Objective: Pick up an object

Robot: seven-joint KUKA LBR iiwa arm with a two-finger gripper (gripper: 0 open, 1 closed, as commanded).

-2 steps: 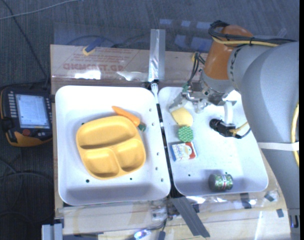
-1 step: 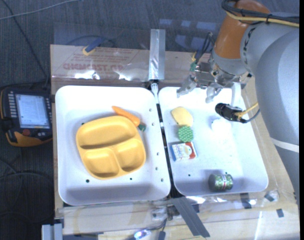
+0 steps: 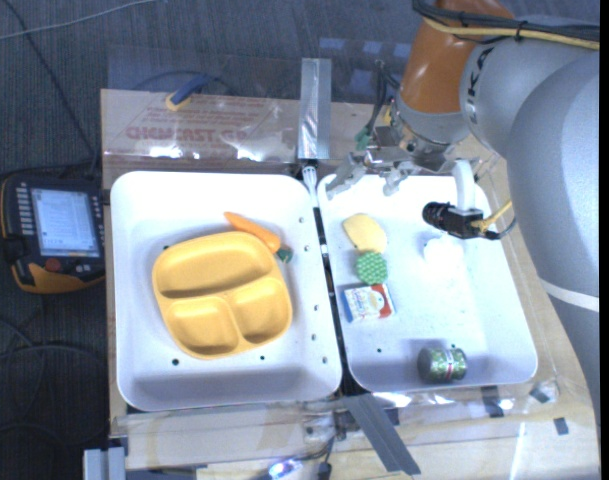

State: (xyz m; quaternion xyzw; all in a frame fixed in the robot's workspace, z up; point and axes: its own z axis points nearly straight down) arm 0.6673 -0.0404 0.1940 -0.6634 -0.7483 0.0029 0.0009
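In the right bin (image 3: pixel 504 338) lie a pale yellow rounded piece (image 3: pixel 364 232), a green knobbly ball (image 3: pixel 371 265), a small red, white and blue box (image 3: pixel 368 301) and a green can (image 3: pixel 442 363) on its side. My gripper (image 3: pixel 366 179) hangs over the far left corner of that bin, just beyond the yellow piece. Its fingers (image 3: pixel 340 179) are spread open and hold nothing. The left bin (image 3: pixel 134 368) contains a yellow divided tray (image 3: pixel 219 298) with an orange carrot (image 3: pixel 254 230) at its far edge.
The grey arm with its orange band (image 3: pixel 439 63) fills the upper right and overhangs the right bin's far side. A black fitting with a cable (image 3: pixel 452 218) sits over that bin. A teach pendant (image 3: pixel 49 228) lies left of the bench.
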